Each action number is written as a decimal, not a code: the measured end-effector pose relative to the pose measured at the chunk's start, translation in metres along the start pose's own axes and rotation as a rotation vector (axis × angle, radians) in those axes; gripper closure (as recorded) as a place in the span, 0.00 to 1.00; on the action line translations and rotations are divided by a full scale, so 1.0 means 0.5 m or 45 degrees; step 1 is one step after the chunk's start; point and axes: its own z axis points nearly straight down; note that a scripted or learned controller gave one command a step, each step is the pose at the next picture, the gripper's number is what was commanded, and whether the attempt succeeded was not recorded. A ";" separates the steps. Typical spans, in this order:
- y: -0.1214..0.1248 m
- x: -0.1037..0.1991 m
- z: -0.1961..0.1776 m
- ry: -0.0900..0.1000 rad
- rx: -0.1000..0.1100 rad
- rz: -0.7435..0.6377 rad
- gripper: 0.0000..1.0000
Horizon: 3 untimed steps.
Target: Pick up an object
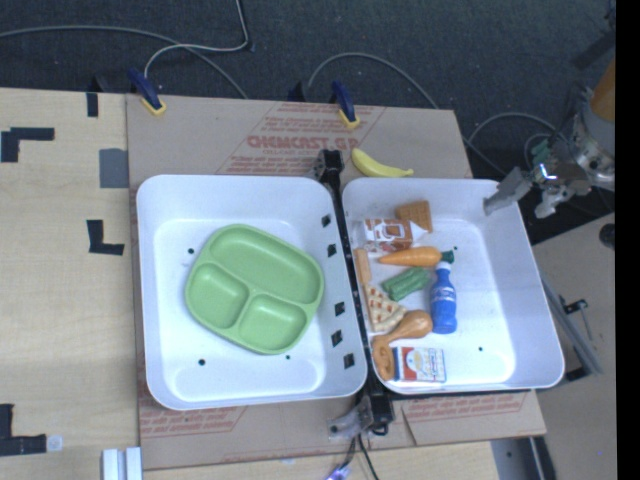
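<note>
You look down on a worktop (pixel 60 268) of light wood, with a sheet of brown cardboard (pixel 300 143) clamped on it and a dark carpet with thin cables behind. Two white bins sit side by side on the cardboard. The left bin (pixel 165 368) holds a green divided plate (pixel 255 288). The right bin (pixel 500 358) holds the small objects, all gathered near its left wall: an orange carrot (pixel 408 258), a green piece (pixel 405 284), a blue bottle (pixel 443 298) with a white cap, a waffle-like piece (pixel 382 306), a brownish piece (pixel 412 215) and two small printed packets (pixel 384 231). A yellow banana (pixel 378 165) lies outside, just beyond the bins on the cardboard.

The gripper (pixel 520 190) hangs at the upper right corner of the right bin, apart from all objects. You cannot tell if its fingers are released or clenched; nothing is seen between them.

In my judgement the pick is only at the approach. The next move asks you to travel left over the cluster, choose one object with free sides, such as the blue bottle, and descend.

On the cardboard you can read red letters, probably "CHEMCAST". The print on the packets is too small to read.
</note>
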 end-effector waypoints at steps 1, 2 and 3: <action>0.106 0.105 0.258 0.002 0.004 -0.001 0.00; 0.125 0.152 0.319 -0.001 -0.002 0.000 0.00; 0.133 0.183 0.349 -0.002 -0.002 -0.001 0.00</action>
